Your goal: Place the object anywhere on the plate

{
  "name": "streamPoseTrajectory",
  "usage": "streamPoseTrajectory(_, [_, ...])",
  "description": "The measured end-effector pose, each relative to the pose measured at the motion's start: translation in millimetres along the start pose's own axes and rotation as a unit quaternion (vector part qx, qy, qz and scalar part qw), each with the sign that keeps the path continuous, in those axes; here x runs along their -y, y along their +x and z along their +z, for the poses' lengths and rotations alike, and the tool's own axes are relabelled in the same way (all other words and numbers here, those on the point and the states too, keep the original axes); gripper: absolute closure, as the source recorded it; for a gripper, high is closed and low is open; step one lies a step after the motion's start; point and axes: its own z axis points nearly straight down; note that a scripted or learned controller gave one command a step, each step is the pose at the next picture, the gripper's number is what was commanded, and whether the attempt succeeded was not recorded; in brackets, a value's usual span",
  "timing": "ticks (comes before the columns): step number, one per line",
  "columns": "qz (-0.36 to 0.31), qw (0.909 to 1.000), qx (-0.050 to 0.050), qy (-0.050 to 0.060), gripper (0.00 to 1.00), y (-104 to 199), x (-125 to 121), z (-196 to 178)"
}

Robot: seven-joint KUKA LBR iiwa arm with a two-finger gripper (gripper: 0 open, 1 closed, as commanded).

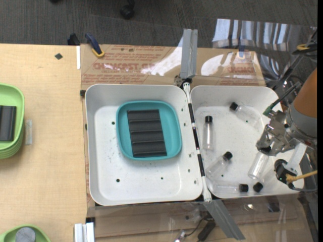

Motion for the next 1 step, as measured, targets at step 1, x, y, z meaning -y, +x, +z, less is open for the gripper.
streamPoseTrajectory(1, [0.0, 1.0, 0.0, 0.0, 0.0, 0.0, 0.0, -0.1])
